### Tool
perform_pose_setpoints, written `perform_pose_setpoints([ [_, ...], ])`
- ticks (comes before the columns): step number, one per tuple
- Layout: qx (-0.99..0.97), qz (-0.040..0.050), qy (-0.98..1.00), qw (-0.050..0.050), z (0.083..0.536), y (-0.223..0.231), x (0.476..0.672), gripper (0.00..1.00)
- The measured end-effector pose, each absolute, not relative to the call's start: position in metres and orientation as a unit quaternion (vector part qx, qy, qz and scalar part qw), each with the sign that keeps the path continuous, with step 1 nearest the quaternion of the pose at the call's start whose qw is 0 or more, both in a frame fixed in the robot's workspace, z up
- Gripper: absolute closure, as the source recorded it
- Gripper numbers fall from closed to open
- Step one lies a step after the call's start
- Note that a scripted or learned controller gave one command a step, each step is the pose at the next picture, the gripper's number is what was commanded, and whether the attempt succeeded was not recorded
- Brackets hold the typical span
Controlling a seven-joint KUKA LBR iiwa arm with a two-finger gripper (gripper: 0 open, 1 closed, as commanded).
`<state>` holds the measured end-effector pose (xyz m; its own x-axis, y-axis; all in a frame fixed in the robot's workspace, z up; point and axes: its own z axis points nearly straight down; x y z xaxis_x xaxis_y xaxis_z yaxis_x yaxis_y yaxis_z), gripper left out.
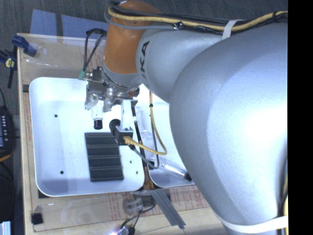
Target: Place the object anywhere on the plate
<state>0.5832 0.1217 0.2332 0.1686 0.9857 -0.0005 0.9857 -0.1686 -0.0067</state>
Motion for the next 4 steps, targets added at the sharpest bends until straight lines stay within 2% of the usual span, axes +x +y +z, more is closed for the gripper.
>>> perform_pose_setpoints([
  [1, -0.844, 0.0043, -0.536, 0.002, 0.124, 0.123, 0.532, 1.00],
  [2, -0.844, 0.0038, -0.536, 0.002, 0.125, 0.123, 0.532, 0.00],
  [3, -0.837, 0.0010, -0.547, 0.001, 0.248, 0.049, 0.480, 0.00],
  [4, -0.816, 0.0032, -0.578, 0.001, 0.193, 0.150, 0.475, 0.00],
])
